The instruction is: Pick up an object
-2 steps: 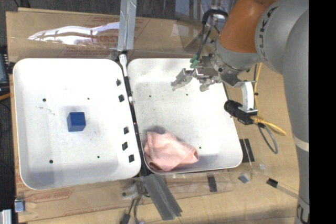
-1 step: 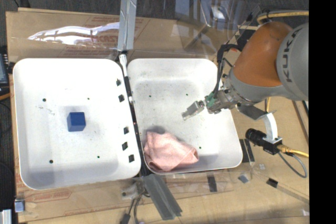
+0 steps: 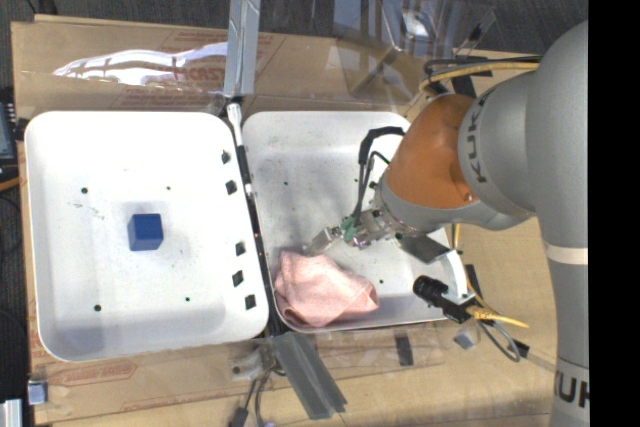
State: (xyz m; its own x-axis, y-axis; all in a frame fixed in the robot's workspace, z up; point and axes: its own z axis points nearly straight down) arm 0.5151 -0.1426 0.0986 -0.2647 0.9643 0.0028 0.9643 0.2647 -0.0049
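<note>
A crumpled pink cloth [image 3: 322,288] lies in the right bin [image 3: 300,155] at its front edge. A small blue cube [image 3: 146,231] rests in the left bin [image 3: 60,175], left of centre. My gripper [image 3: 335,236] reaches down from the right into the right bin and hangs just above the cloth's upper edge. Nothing shows between its tips, and the wrist hides much of the bin's right half.
A grey divider rail with black clips [image 3: 243,225] separates the two bins. Both bins stand on brown cardboard [image 3: 120,55], with a clear plastic sheet [image 3: 400,35] behind the right bin. My bulky arm [image 3: 500,155] covers the right side.
</note>
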